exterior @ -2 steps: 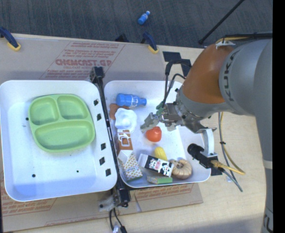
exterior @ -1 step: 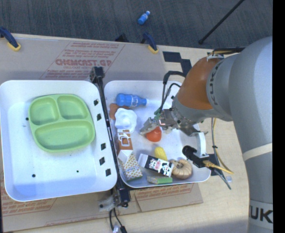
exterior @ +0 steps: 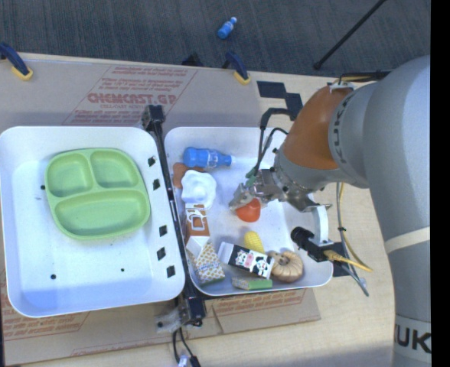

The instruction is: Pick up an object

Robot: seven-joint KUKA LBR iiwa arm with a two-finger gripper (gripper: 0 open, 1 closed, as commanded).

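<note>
The right bin [exterior: 233, 140] holds several small objects: a blue bottle [exterior: 205, 158], a white crumpled item [exterior: 198, 186], a small red-orange object [exterior: 249, 212], a yellow piece [exterior: 253, 241], a black-and-white carton [exterior: 249, 261], a tan doughnut-like item [exterior: 288, 266] and a patterned packet [exterior: 207, 265]. My gripper [exterior: 248, 197] reaches in from the right and sits low over the red-orange object, right at its top. The wrist hides how the fingertips meet the object.
In the left bin [exterior: 18, 281] lies a green divided plate [exterior: 97, 192]. Black clips [exterior: 162, 205] line the seam between the bins. The arm's grey and orange body [exterior: 340, 136] covers the right bin's right side. A blue cap [exterior: 226, 27] lies on the floor beyond the bench.
</note>
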